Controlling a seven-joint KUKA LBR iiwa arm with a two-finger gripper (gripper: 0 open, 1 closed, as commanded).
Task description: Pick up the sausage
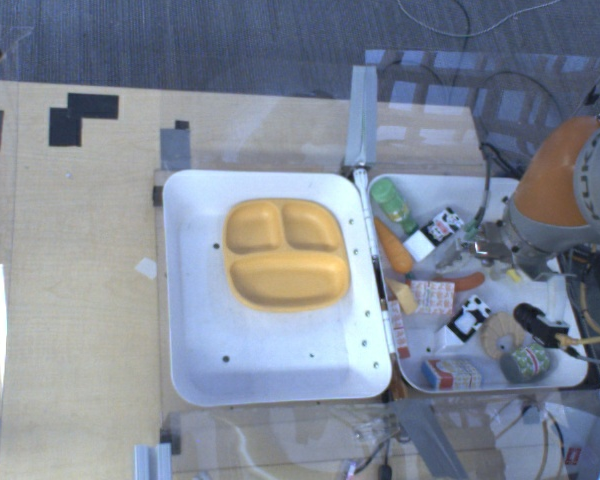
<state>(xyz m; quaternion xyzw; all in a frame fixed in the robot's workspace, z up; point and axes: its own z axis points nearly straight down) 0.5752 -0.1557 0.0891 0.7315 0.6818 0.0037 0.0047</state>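
We see the sausage [469,281], a small reddish-brown piece, lying in the right bin [570,376], about in the middle of it and a little toward the arm. Just above it is the gripper [464,251], which reaches in from the right and hangs low over the bin. We cannot tell how the pincer stands, because the metal parts blur together there, and nothing is seen between them. The sausage lies on the bin floor, very near the gripper tip, but we cannot say if they touch.

To the left of the sausage lies a red and white packet [431,296], and next to that a yellow wedge [404,296]. Higher up, an orange carrot [393,247] lies at a slant beside the bin's left wall, with a green bottle [389,200] above it. A black and white cube [441,227] is near the gripper, and another one [469,320] is below the sausage. A small box [452,372] rests at the near edge.

The left bin [195,298] holds a yellow divided tray [285,253] with three compartments.
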